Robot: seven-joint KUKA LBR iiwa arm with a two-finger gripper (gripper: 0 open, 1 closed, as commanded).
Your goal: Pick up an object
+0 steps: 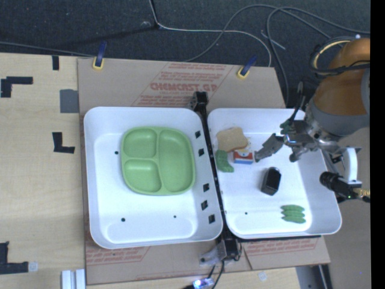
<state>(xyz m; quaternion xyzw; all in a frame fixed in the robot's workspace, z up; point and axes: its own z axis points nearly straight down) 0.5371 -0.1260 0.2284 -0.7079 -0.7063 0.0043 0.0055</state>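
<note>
On the brown cardboard sheet under the bins, red printed letters can be seen; they seem to read "CHEMCAST GP", but the rest is too small to be read. The sheet is held at its far edge by two yellow clamps. It lies on a light wooden bench marked with black and grey tape pieces. Behind the bench a dark carpet is seen, crossed by thin cables.

In the left bin a green divided plate is placed. In the right bin several things are found: a tan sponge-like piece near the far left corner, a small red, white and blue box touching its near side, a green item just beside the box at the divider, a black object near the middle, and a green pea pod near the front edge.

The jaws are seen over the right bin, spread apart, with one dark finger stretched toward the small box. Nothing is held between them. The black object lies close to them, on the near side, apart from them.
</note>
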